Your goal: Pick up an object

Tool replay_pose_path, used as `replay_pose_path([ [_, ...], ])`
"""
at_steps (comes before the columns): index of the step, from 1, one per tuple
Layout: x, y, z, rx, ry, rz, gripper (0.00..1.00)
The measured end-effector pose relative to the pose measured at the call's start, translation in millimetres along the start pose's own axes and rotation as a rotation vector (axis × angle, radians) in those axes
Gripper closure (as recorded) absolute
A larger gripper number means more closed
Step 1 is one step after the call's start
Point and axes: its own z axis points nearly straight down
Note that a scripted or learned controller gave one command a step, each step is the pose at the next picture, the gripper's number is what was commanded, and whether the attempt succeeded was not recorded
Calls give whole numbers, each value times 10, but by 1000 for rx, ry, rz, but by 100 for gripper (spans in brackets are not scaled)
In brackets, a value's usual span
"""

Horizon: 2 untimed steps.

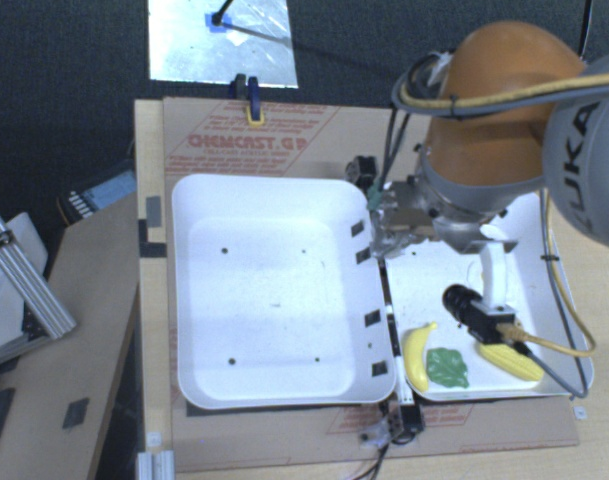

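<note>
- The desk is tan, with a brown cardboard sheet printed in red letters lying under both bins.
- The grey arm, with its broad orange band, reaches in from the right and hangs over the upper half of the right bin.
- The left bin is white and shallow and sits in the middle of the cardboard.
- The right bin touches the left one along a shared wall; much of it is covered by the arm.
- A silver sheet lies on the dark floor beyond the desk, well apart from the bins.
- The gripper is low at the upper left corner of the right bin, just beside the shared wall; whether it is spread or pressed together I cannot tell, and nothing is seen in its grasp.
- A yellow banana lies near the front left corner of the right bin, well apart from the gripper.
- A second banana lies near the bin's front wall, further right.
- A green piece lies between the two bananas, touching the first.
- A yellow-and-black clamp grips the far edge of the cardboard.
</note>
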Motion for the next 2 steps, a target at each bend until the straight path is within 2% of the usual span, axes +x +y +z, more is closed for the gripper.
replay_pose_path([
  [1, 672, -257, 1065, 10, -2, 1, 100],
  [2, 396, 751, 2149, 3, -6, 12, 100],
])
